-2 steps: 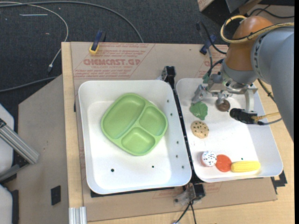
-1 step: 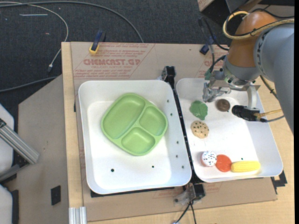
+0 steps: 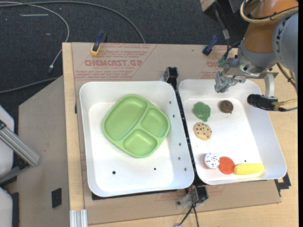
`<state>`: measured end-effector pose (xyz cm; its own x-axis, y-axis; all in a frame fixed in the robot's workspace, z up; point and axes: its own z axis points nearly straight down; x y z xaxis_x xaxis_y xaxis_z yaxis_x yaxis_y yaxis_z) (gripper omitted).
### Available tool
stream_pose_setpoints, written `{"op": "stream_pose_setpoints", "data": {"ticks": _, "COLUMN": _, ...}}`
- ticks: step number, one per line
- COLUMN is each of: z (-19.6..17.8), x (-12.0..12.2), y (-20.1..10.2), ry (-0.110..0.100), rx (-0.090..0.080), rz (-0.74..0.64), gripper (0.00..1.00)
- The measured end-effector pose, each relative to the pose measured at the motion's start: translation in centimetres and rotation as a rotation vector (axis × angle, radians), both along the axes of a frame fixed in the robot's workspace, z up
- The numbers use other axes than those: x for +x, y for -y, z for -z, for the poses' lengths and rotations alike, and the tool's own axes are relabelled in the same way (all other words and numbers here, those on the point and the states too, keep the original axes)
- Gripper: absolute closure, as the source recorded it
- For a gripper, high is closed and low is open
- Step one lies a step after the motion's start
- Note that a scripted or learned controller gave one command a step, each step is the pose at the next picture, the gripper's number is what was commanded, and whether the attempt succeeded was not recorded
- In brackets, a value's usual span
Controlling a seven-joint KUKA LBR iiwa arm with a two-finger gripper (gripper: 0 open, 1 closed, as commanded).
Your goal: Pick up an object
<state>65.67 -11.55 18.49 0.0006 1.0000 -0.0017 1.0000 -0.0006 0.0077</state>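
Six small items sit untouched in the right bin (image 3: 265, 141); nothing is lifted yet. Gripper (image 3: 222, 85) hovers near the brown piece (image 3: 226, 106), whether gripping I cannot tell.

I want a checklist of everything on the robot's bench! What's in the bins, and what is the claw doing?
Surface: cardboard-covered bench with left bin and right bin side by side.
Job's things: right bin holds green broccoli piece, brown round piece, cookie, white die, orange ball, yellow corn.
Clutter: green divided plate in left bin.
Grippers: gripper above right bin's far edge, holding nothing.
Cables: grey cables on dark floor.
Surroundings: blue clamps on bench's far edge.
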Motion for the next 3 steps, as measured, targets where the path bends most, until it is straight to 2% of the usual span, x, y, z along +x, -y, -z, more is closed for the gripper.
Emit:
{"op": "stream_pose_setpoints", "data": {"ticks": 1, "z": -2.2, "x": 0.1, "y": 0.0, "ry": -0.003, "rx": 0.001, "rz": -0.001, "gripper": 1.0}}
{"op": "stream_pose_setpoints", "data": {"ticks": 2, "z": -2.1, "x": -0.4, "y": -5.6, "ry": -0.011, "rx": 0.003, "rz": -0.004, "gripper": 1.0}}
{"op": "stream_pose_setpoints", "data": {"ticks": 3, "z": -2.9, "x": -2.2, "y": -9.8, "ry": -0.011, "rx": 0.004, "rz": -0.005, "gripper": 1.0}}
